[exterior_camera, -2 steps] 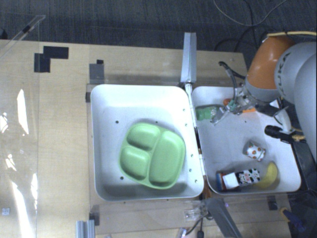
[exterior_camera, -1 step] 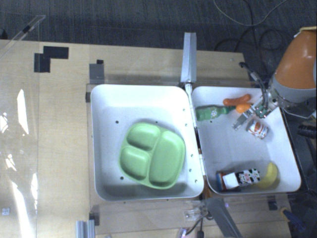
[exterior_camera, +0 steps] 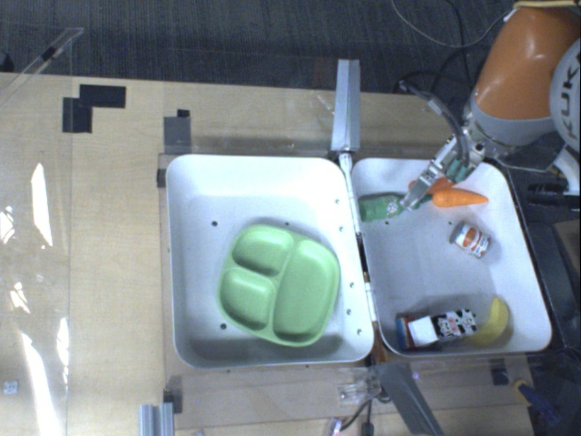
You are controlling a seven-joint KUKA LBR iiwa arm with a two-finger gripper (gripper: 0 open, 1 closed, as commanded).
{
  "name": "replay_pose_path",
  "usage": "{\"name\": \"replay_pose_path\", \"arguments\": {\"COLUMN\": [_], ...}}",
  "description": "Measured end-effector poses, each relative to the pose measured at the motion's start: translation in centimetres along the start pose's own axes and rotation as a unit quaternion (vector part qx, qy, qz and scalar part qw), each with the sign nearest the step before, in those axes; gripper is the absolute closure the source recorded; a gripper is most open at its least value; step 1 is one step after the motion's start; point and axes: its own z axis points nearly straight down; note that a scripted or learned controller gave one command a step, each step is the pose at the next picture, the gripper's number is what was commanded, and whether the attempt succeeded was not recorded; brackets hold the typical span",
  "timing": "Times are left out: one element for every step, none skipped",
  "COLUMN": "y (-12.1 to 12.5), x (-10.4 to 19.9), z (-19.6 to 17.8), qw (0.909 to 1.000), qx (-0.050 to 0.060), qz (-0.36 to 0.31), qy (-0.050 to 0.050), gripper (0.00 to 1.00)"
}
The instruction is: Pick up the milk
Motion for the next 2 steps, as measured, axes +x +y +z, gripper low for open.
{"name": "replay_pose_path", "arguments": {"y": [-5.3, -11.9], "x": [3.3, 4.2], "z": [7.0, 9.1], "qw": [0.9974, 0.9822], "qx": [0.002, 0.001], "qz": [-0.072, -0.188], "qy": [0.003, 0.002], "gripper": [0.0, 0.0]}}
